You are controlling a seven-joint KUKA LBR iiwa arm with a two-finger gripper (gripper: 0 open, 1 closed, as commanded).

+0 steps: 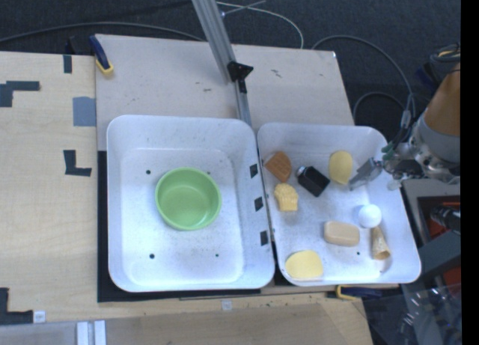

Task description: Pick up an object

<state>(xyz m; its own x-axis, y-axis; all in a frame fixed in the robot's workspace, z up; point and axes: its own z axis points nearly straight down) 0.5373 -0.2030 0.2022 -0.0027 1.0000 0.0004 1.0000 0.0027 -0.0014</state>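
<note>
- Left bin (127,186): biggest thing on the bench, and mostly bare floor. A green bowl (188,198) sits a bit left of its middle, clear of all four walls, so there's loads of free space around it.
- Right bin (318,138): butts right up against the left one and is way more crowded.
- Arm (441,123): comes in over the right bin's right rim, orange band showing. The gripper (372,171) hangs just inside that rim, near the upper right corner. Honestly can't tell how its fingers are set, too blurry.
- Yellow disc (304,265): down against the front wall.
- Tan block (341,233): mid-bin, with gaps on all sides.
- Yellow egg-ish lump (340,166): just left of the gripper.
- Black block (313,180): between that lump and the brown wedge (278,165).
- White ball (368,215): below the gripper, near the right wall.
</note>
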